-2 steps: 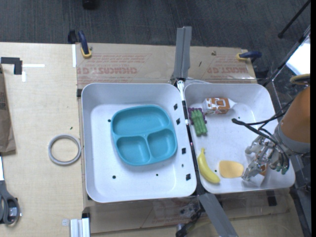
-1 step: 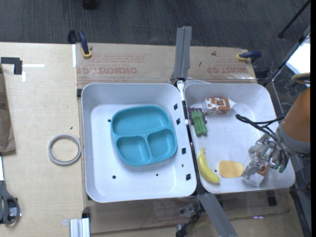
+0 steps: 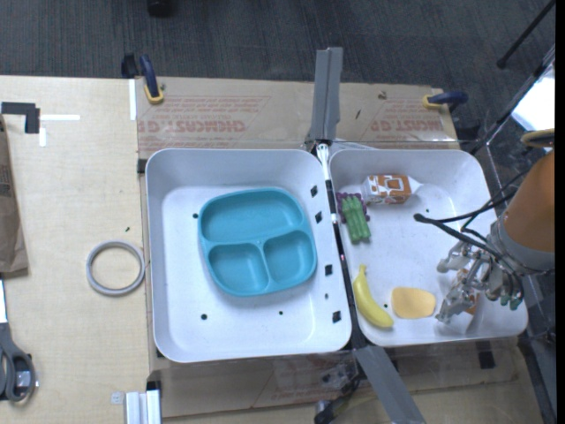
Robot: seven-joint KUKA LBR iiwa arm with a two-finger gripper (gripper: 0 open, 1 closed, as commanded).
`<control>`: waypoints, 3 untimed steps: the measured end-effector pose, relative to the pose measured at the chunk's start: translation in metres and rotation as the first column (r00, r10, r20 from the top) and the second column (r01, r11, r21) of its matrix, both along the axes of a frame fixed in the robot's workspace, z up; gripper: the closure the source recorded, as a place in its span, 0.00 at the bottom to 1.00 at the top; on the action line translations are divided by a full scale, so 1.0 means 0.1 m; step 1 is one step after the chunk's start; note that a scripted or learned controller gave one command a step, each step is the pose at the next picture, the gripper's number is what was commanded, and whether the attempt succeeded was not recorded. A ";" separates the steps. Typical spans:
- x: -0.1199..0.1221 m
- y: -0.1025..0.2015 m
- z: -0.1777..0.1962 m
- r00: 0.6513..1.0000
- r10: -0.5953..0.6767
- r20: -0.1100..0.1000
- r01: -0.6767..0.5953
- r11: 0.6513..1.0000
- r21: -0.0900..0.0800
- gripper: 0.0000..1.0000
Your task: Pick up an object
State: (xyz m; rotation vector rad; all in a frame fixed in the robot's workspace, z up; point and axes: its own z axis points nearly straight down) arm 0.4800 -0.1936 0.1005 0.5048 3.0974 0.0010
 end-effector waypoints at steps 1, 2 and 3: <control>0.44 -0.01 -0.09 0.962 -0.274 -0.001 0.274 0.962 0.000 0.00; 1.19 -0.11 -0.08 0.813 -0.582 0.000 0.582 0.813 0.000 0.00; 1.03 -0.28 -0.08 0.748 -0.664 -0.001 0.664 0.748 0.000 0.00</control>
